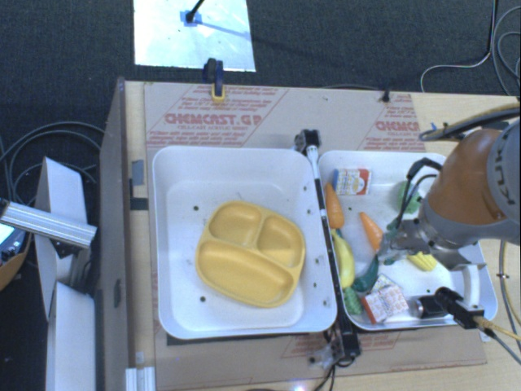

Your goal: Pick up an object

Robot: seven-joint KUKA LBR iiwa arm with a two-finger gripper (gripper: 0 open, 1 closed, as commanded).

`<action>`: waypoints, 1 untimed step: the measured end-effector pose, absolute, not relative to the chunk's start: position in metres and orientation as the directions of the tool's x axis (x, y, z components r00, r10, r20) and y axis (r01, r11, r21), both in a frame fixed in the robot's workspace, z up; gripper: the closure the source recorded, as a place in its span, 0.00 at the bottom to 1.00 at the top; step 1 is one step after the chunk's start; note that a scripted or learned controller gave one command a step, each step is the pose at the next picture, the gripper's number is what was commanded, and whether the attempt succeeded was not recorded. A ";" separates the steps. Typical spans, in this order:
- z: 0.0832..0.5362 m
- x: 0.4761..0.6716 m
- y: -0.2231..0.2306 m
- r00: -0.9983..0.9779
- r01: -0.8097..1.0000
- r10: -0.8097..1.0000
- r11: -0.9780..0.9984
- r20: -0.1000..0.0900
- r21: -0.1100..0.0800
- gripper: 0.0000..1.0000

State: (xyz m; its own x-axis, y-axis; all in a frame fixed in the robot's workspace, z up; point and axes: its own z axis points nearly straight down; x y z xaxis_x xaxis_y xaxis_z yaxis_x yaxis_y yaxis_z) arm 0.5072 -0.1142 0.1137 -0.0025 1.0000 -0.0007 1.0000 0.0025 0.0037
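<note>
The right bin (488, 300) holds small toy foods: two orange carrots (334, 206) (371, 230) lying slanted, a yellow banana (344, 261) along the left wall, a white and red carton (352, 181) at the back, and a crumpled packet (384, 302) in front.

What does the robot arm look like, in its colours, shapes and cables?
The rounded grey arm carries a broad orange band above the wrist. A black cable loops beside the band. Below sits a grey metal pincer.
</note>
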 end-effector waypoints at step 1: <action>0.113 0.507 -0.114 -0.002 1.000 1.000 0.002 0.000 0.003 0.00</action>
State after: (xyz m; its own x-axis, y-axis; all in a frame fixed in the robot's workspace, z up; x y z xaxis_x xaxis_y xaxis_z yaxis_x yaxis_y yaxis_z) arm 0.5071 -0.1141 0.1133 -0.0023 1.0000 -0.0004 1.0000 0.0023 0.0033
